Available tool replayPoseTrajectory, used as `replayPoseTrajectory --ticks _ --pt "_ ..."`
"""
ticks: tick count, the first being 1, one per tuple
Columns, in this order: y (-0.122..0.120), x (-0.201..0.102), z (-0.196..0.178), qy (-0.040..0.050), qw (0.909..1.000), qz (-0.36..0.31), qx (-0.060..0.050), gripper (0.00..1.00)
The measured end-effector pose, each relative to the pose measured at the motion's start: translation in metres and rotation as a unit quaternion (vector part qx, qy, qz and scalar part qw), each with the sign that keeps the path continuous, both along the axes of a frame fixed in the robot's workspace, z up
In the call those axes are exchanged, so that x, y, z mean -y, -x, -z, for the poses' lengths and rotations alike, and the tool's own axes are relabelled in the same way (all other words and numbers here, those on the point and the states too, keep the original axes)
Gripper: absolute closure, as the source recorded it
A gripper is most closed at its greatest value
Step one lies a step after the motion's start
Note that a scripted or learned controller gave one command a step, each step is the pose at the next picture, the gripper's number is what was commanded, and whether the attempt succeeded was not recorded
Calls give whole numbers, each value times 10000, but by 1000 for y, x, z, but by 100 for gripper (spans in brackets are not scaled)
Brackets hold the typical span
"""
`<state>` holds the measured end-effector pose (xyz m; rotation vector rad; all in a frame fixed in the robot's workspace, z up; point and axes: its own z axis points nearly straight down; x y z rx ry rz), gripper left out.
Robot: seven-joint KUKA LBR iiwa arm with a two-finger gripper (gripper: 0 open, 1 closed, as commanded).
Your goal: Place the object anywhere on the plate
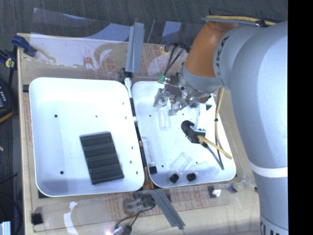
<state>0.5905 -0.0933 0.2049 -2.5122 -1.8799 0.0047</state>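
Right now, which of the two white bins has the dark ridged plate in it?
The left bin: the dark ridged plate lies near its front. The right bin sits beneath the arm.

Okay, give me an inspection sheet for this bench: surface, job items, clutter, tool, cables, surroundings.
Surface: two shallow white bins side by side, left bin and right bin, on a wooden bench.
Job's things: dark ribbed plate lying flat in the left bin; clear plastic object in the right bin, hard to make out.
Clutter: two small black pieces and another clear item near the right bin's front edge.
Tool: tool over the right bin, finger state unclear.
Cables: yellow and black cables trailing from the wrist.
Surroundings: dark floor.
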Motion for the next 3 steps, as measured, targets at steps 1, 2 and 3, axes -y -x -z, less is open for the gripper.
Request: replayPoseTrajectory --ticks 1,2,3 --pt "47 -109 15 9 9967 809 -18 100" --pt "-65 -143 10 7 9932 1166 -4 100" --pt "-64 -226 76 20 9509 3095 -30 100"
